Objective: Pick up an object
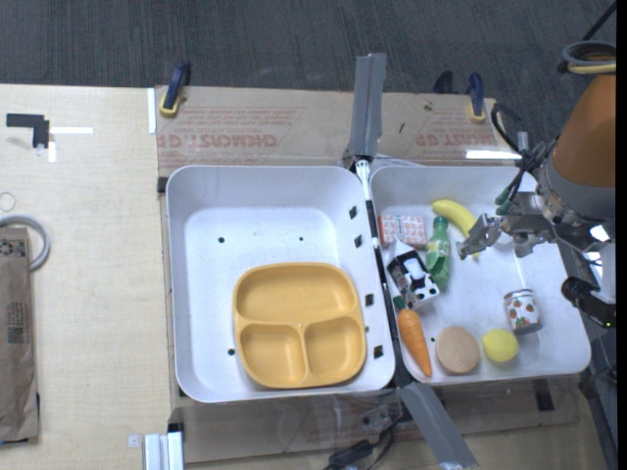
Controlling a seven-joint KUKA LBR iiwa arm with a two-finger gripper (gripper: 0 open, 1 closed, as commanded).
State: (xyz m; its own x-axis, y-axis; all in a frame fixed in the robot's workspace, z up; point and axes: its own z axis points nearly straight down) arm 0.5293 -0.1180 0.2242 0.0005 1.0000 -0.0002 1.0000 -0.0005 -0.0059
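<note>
The gripper [500,235], its fingers seen spread and empty at centre right of the frame, is poised just beside the banana [456,213] in the right bin [578,360], judged light, smooth, best pinched across its curved middle.

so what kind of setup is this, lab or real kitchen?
Likely a robot lab bench for pick tests, not a kitchen. Two shallow white bins sit side by side, the right one full of toy food like a plastic orange carrot, and blue clamps hold a cardboard sheet.
</note>
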